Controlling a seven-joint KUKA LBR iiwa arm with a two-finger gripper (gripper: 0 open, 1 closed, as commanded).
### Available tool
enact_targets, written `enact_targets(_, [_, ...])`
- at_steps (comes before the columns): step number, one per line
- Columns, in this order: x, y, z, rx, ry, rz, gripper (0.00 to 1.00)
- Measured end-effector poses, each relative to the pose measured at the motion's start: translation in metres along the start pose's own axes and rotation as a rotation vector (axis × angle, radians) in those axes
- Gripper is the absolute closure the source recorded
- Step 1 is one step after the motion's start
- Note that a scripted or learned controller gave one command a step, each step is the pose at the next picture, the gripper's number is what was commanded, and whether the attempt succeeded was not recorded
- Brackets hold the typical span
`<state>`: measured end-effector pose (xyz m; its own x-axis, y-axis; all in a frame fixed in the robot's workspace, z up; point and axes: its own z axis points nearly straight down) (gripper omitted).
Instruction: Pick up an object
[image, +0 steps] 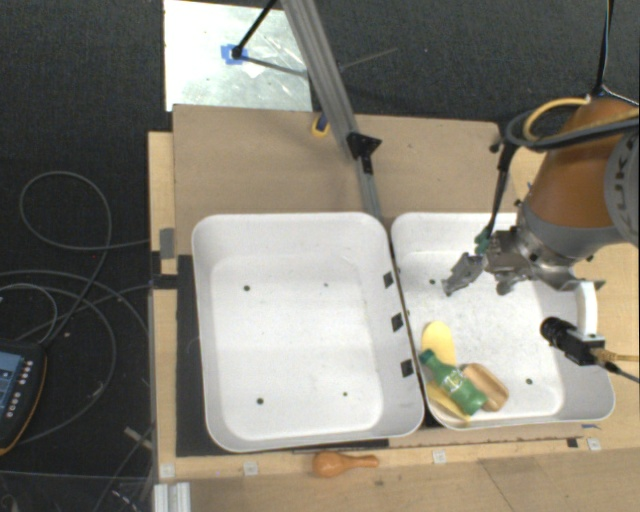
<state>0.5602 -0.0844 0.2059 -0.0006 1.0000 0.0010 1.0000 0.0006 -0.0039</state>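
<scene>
Gripper (485, 278) hangs over the right bin (600, 400), upper-middle part; two fingers look spread apart w/ nothing between them, one finger (460, 273) pointing left, the other nearer the wrist; no object clamped. Arm (575, 190) comes in from the right, orange band above the wrist, cables looping over it.

Progress: judged from this, pick not made yet; gripper sits well apart from the objects, which lie toward the near-left corner of that bin; whole grasp is left, i.e. move over an object, descend, close, lift.

Right bin contents: green bottle (455, 382) lying on its side, slanted; yellow banana-like piece (439, 344) just beside its upper end, appears touching; tan bun-like item (488, 383) against the bottle's right side; all three clustered close, so a clean single grasp may be awkward. A yellowish thing lies under the bottle's lower edge; can't tell what it is.

Left bin (290, 330): white floor w/ a few small dark dots.

Outside the bins: a brownish pear-shaped object (343, 462) on the bench edge (250, 150) in front of the left bin.
</scene>
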Motion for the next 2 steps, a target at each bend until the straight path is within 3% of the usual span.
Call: enact_targets(2, [-0.002,0.001,0.115,0.002,0.001,0.001,0.00])
